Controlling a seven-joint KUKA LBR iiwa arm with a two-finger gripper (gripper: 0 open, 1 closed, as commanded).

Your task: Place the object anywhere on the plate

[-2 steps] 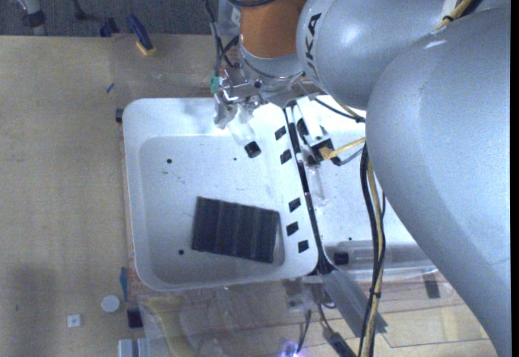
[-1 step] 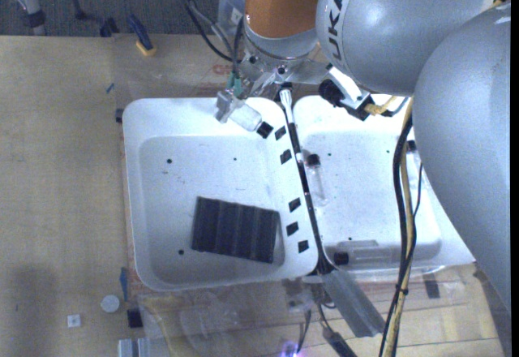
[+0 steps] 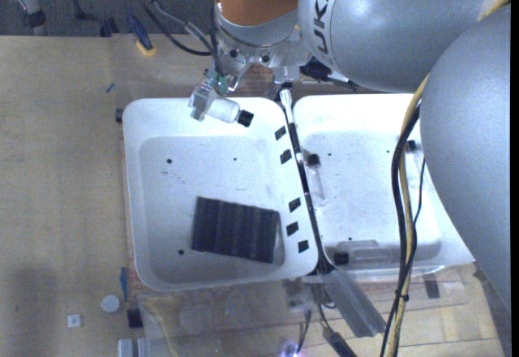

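Gripper (image 3: 212,97) sat over left bin's (image 3: 142,185) rim at 12 o'clock; couldn't tell its state, nor any object held. Dark ribbed plate (image 3: 235,230) lay at 6 o'clock on bin floor. Looked like carry step; next, travel toward 6 and lower.

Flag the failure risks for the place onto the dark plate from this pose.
1. The gripper sits at the far rim of the left bin, while the dark ribbed plate lies toward the near side. A release here would likely miss.
2. A small white cylinder shows at the gripper, but whether it is firmly held is unclear; it could slip in transit.
3. The plate's ribbed top might let a round object roll off.
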